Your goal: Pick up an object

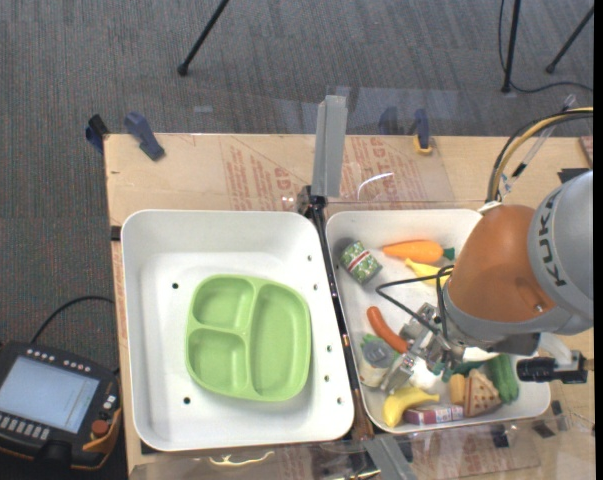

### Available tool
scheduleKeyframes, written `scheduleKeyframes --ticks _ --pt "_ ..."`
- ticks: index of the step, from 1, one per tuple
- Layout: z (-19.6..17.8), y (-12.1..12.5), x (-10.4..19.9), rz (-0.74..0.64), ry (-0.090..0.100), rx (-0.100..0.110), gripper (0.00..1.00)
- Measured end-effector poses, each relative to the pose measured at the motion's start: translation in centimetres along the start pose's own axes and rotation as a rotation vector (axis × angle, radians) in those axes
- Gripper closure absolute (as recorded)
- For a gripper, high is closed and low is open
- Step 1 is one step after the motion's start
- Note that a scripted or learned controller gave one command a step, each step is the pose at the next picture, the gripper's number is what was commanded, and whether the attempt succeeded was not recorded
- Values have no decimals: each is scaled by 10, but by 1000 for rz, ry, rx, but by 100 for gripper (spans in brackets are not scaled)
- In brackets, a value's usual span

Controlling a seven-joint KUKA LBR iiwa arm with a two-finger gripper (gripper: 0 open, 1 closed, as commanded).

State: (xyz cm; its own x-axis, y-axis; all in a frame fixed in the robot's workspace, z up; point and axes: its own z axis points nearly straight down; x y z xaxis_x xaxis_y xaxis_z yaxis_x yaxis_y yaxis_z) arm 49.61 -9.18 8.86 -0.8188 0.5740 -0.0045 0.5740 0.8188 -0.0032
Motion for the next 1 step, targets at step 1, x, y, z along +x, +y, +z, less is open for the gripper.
scheduleKeyframes --ticks 1 --pt "0 7 -7 64 -1 0 0"
